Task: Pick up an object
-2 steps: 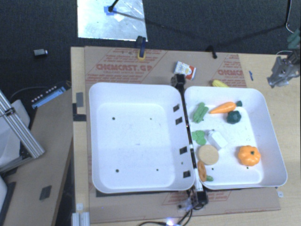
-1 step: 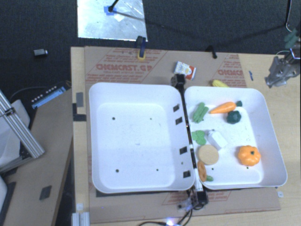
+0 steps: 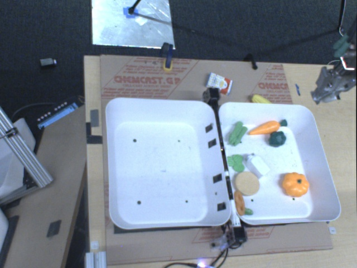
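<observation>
Nearest us, a small orange slice (image 3: pixel 239 202) lies at the near rim of the right bin (image 3: pixel 321 149), far below and left of our pincer (image 3: pixel 333 85). We see a tan disc (image 3: pixel 246 183), white block (image 3: pixel 258 165) and orange pumpkin (image 3: pixel 295 184) beyond it, then a carrot (image 3: pixel 264 128) and green pieces (image 3: pixel 237 133), all loose for picking. Our pincer waits off the bin's far right corner over the tabletop (image 3: pixel 312 77), nothing visibly gripped; whether it is open we cannot tell.
</observation>
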Controlling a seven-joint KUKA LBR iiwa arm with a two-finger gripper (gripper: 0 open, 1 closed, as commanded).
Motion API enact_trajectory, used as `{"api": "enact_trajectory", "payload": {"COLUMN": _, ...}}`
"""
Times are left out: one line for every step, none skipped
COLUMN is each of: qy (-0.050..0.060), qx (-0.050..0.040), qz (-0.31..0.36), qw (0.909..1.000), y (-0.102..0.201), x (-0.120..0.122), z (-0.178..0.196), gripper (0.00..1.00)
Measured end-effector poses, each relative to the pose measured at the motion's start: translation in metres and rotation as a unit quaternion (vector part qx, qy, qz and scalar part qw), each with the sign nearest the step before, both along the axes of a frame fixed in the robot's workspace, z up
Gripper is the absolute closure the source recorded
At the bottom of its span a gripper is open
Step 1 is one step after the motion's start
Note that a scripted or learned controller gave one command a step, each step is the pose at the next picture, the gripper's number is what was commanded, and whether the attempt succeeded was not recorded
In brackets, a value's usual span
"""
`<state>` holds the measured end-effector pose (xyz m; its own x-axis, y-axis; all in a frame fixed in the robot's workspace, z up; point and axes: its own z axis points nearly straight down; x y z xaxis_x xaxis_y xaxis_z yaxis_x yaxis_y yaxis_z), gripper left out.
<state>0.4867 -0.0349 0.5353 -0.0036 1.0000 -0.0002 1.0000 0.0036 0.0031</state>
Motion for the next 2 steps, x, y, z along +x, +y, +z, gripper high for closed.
{"api": "enact_trajectory", "payload": {"qy": 0.000, "qx": 0.0000, "qz": 0.000, "qw": 1.0000, "y": 0.007, "x": 0.000, "z": 0.000, "gripper": 1.00}}
{"api": "enact_trajectory", "payload": {"qy": 0.000, "qx": 0.0001, "qz": 0.000, "qw": 1.0000, "y": 0.017, "x": 0.000, "z": 0.000, "gripper": 1.00}}
